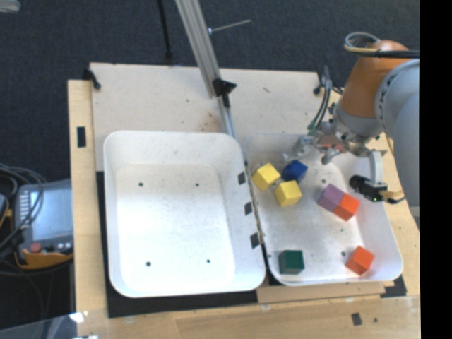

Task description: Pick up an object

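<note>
Camera view: fixed above the bench, looking down at a slant on both bins.
Arm: the grey KUKA arm with its orange band (pixel 364 83) comes in from the right edge, its wrist bent down over the far part of the right bin.
Gripper: the two-finger gripper (pixel 319 145) hangs low over the far side of the right bin, just right of the blue block and apart from it.
Jaws: too small and cluttered with cables to read; I cannot tell how far apart they stand, and no block is seen between them.
Right bin: shallow white plastic bin (pixel 385 221) holding all the blocks.
Blue block: small blue cube (pixel 294 169), far left of the bin, nearest the gripper.
Yellow blocks: one yellow cube (pixel 266 176) just left of the blue one, touching or nearly so; a second yellow cube (pixel 288 193) just nearer, beside both.
Purple and orange piece: a purple block (pixel 330 198) with an orange block (pixel 347 207) pressed against its right side, mid-bin.
Orange block: a lone orange cube (pixel 360 260) at the near right corner.
Green block: dark green cube (pixel 290 261) at the near left corner.
Left bin: shallow white plastic bin (pixel 113 189), beside the right one.
Bench: pale wooden board (pixel 141 90) under both bins, with a slanted aluminium rail (pixel 198 34) rising from its far side.
</note>
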Robot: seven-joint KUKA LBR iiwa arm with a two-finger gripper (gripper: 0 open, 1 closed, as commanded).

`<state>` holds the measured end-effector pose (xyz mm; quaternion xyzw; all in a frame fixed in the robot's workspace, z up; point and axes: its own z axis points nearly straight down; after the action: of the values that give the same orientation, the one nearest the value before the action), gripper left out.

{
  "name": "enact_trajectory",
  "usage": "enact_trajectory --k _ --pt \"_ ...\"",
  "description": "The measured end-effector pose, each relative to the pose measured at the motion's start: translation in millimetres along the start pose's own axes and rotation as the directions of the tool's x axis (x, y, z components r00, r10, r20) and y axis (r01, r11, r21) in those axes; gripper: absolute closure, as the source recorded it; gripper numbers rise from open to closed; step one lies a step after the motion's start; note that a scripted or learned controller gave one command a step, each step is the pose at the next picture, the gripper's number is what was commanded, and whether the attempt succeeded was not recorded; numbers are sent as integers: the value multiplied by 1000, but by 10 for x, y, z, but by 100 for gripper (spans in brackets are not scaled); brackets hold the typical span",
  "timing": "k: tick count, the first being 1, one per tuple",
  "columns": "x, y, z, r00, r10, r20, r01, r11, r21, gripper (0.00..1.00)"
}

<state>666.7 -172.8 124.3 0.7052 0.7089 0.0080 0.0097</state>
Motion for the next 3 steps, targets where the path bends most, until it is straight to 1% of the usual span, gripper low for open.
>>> enact_trajectory --k 1,2,3 --pt "-18 7 -107 1000 -1 3 1 1000 -2 100" --pt "49 101 -655 1000 1 -1 -1 1000 18 100" --pt "42 113 -788 1000 -3 -2 3 1000 21 100"
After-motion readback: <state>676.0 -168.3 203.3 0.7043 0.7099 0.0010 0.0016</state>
